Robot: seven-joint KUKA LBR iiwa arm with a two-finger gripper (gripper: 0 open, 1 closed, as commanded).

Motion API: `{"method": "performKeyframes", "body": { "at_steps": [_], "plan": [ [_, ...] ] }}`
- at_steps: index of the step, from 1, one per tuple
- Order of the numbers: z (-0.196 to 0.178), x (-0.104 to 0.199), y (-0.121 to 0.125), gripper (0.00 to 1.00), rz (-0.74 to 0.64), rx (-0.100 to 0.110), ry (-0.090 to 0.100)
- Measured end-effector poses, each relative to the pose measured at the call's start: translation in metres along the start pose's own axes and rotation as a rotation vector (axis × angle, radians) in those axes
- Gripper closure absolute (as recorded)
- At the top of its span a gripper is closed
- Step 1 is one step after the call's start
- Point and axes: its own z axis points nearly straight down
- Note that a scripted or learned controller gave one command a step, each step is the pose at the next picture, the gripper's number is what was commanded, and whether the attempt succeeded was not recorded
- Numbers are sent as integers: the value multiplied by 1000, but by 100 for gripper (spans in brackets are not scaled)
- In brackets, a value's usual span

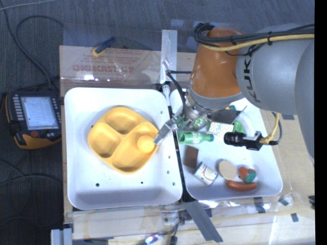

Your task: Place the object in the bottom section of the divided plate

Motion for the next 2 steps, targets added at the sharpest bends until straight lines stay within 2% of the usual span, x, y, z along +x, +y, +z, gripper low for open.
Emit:
{"method": "performKeyframes", "body": {
  "at_steps": [1, 2],
  "plan": [
    [-100, 56, -5, 0, -69, -2, -3],
    [-61, 90, 113, 0, -77, 2, -1]
  ]
}}
